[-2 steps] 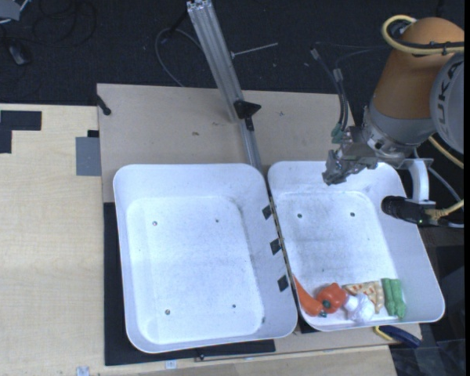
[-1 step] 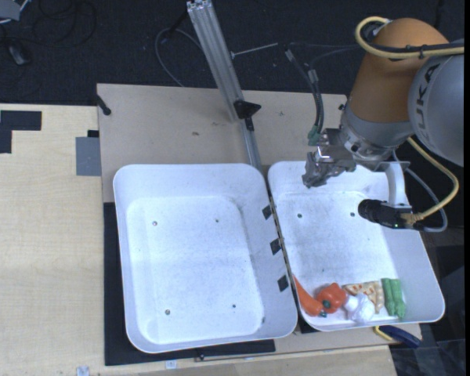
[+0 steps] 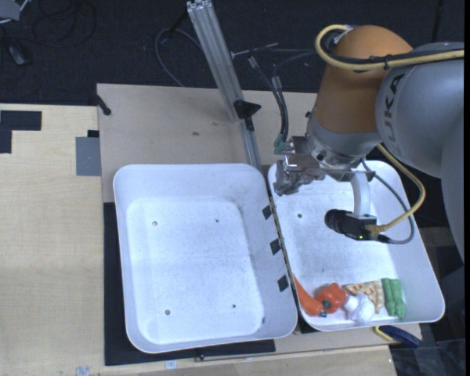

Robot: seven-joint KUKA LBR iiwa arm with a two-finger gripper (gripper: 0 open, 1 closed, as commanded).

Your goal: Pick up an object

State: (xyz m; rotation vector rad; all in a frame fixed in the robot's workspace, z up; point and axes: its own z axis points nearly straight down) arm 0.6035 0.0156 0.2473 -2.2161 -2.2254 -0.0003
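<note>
Gripper sits at the far-left corner of the right bin, right by the divider where the two bins meet; it hangs off the orange-banded wrist of the grey arm, which comes in from the right side; whether the jaws are spread or pressed together, cannot tell, the tip is a dark blurred cluster from this angle; nothing visibly pinched.

Task things are all bunched along the near edge of the right bin; a red-orange piece with an orange pointed bit beside it toward the near-left corner; a pale tan item and a whitish lump in the middle of the row; a green block toward the near-right corner; they touch or almost touch each other, so it's a crowded pile, not separate targets.

Key relation: pile lies toward the near edge from the gripper, and a bit rightward, well apart, almost the whole depth of the bin between them; floor between them is bare except a black cylindrical part on a cable, hanging mid-bin off the arm.

Long axes: green block runs roughly far-to-near; orange pointed bit slants along the divider; others too small to say.

Left bin is not in play; judgement: the arm needs a travel toward the near edge before any descent; nearest candidate is the orange pointed bit / red-orange piece at the near-left corner; risk is the bin wall and neighbours crowding the close.
</note>
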